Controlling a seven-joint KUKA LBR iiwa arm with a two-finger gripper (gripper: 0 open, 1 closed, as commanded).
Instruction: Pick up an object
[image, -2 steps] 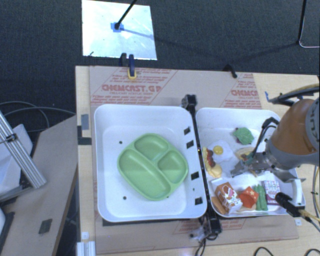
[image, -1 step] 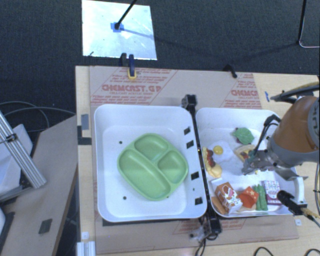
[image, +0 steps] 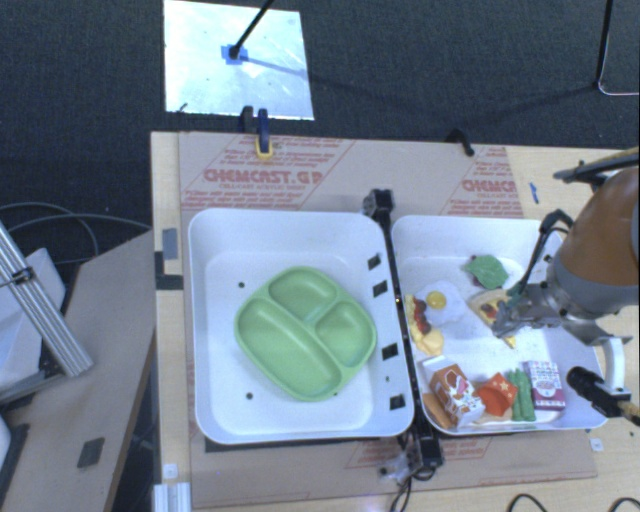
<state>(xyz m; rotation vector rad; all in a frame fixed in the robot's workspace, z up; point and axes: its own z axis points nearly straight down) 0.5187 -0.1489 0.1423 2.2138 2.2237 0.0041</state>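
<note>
gripper lowered into the right bin over the toy food.

the gripper (image: 508, 318) is positioned low above a yellow-and-red food piece (image: 488, 306), near the green leafy item (image: 488, 270); finger state cannot be told. candidate objects are crowded along the right bin (image: 420, 240) front edge, including a small carton (image: 452, 392). the arm (image: 600, 250) is bent in from the right, wrist angled downward. the green divided plate (image: 305, 332) is placed in the left bin (image: 215, 300).
</note>
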